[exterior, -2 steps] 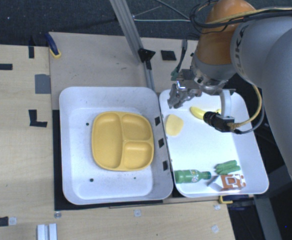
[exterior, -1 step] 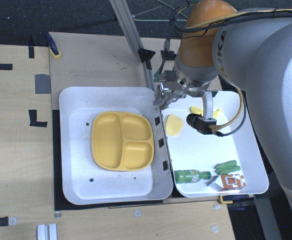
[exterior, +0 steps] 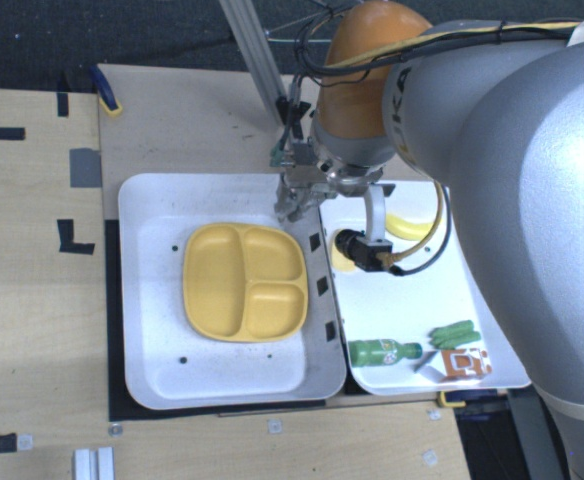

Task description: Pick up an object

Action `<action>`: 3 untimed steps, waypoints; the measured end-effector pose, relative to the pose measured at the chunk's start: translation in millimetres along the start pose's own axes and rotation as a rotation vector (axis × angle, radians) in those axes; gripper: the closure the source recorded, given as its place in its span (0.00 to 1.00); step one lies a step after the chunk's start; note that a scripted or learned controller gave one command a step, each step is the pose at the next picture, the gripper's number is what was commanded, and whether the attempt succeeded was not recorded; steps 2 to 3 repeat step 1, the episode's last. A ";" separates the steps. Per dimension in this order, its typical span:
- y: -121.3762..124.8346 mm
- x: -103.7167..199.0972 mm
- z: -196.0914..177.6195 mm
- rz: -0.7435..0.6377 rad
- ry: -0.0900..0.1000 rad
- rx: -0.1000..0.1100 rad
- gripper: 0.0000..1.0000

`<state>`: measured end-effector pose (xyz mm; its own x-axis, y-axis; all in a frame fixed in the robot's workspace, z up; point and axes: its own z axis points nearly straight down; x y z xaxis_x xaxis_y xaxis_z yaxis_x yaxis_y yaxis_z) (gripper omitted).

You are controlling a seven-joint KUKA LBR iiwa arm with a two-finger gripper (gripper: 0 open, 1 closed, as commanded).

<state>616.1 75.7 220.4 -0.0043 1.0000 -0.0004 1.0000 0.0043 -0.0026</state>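
From above, the grey arm comes in from the right, its orange band bulging just above the wrist. The gripper hangs over the far end of the divide between the two white bins; whether it is parted or closed I cannot tell, since the wrist hides too much.

The left bin carries a yellow sectioned plate, three compartments, lying flat near the middle. It sits just below and slightly left of the gripper, apart from it, with nothing seen gripped.

In the right bin a yellow banana-like piece lies near the far end, partly behind a black cable fitting that dangles from the wrist. Toward the near end lies a green bottle on its side with a white label; its print is too small to read. Beside it are a green bumpy item, perhaps a toy vegetable, and a small orange-and-white packet whose writing I cannot make out. These three lie well apart from the gripper.

The bench to the left is pale wood with dark tape marks.
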 end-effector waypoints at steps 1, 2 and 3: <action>-0.1 -1.8 -0.6 0.002 0.000 0.000 0.00; -0.1 -1.8 -0.6 0.002 0.000 0.000 0.00; -0.1 -1.8 -0.6 0.002 0.000 0.000 0.00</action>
